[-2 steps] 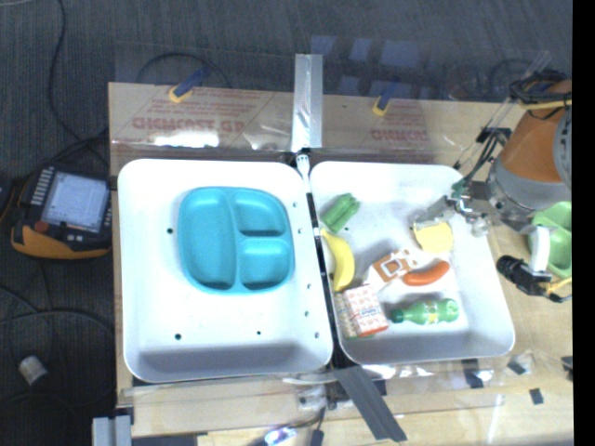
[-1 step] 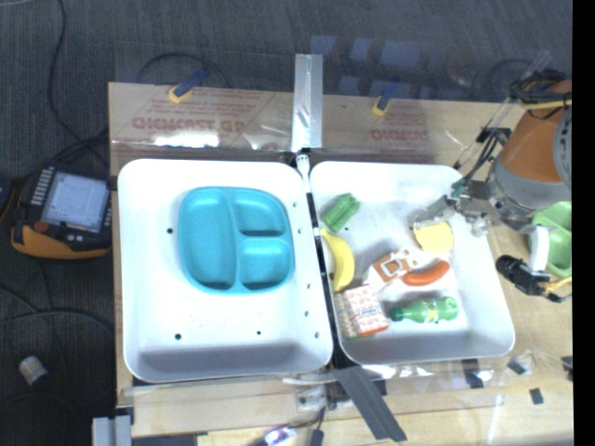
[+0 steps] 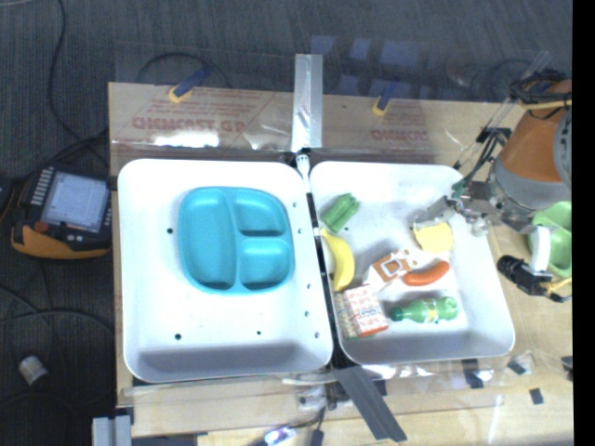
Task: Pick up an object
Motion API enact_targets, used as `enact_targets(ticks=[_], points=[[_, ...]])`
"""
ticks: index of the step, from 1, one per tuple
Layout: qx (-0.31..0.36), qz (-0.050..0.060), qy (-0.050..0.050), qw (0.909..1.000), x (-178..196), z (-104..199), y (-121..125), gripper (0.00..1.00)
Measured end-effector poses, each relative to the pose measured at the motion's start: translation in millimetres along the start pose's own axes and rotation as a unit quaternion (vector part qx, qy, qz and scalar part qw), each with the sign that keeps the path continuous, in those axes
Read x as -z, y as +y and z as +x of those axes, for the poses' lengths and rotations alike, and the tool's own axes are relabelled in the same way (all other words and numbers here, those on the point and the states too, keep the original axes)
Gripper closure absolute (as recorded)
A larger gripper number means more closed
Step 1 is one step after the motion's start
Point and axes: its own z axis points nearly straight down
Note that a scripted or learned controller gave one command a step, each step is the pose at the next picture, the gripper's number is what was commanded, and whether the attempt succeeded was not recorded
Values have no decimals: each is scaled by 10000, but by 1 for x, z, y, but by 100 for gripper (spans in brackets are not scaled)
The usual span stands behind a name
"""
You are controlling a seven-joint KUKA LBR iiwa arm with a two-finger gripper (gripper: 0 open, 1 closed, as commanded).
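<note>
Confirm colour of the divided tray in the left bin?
Light blue divided tray, seen in the camera view.

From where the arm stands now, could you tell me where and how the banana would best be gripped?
Probably across the middle of the banana, descending from straight above. It lies flat and curved against the right bin's left wall, so squeeze across its narrow width; the box crowds its lower end, leaving the middle freer.
</note>
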Motion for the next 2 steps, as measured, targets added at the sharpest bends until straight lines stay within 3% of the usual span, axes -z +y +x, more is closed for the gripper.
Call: enact_targets(ticks=[1,2], points=[[-156,-24,-5,9999,0,1,1,0],[-982,286,7,9948,57,78,47,0]])
